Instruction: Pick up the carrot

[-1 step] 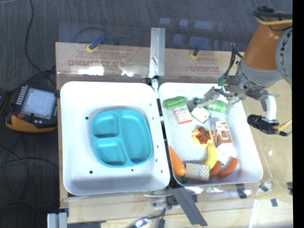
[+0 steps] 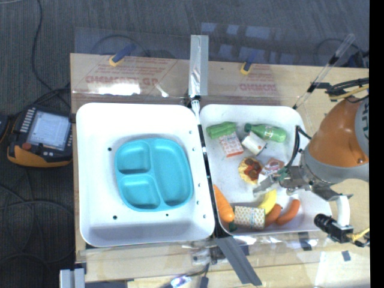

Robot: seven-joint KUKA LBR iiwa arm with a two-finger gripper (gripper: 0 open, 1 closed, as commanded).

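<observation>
The carrot (image 2: 223,206) is orange and tapered. It lies in the right bin (image 2: 288,114) against that bin's left wall, near the front. My gripper (image 2: 278,179) hangs low over the middle right of the same bin, above a yellow banana (image 2: 270,200) and well to the right of the carrot. Nothing of the carrot is in the gripper. The grey arm with its orange band (image 2: 337,135) comes in from the right.
The right bin also holds a patterned box (image 2: 249,216) beside the carrot, a red sausage (image 2: 288,211), a red and yellow packet (image 2: 250,169), a green bottle (image 2: 267,132), a green vegetable (image 2: 221,129) and a small card (image 2: 230,144). A blue divided tray (image 2: 154,171) sits in the left bin (image 2: 96,161).
</observation>
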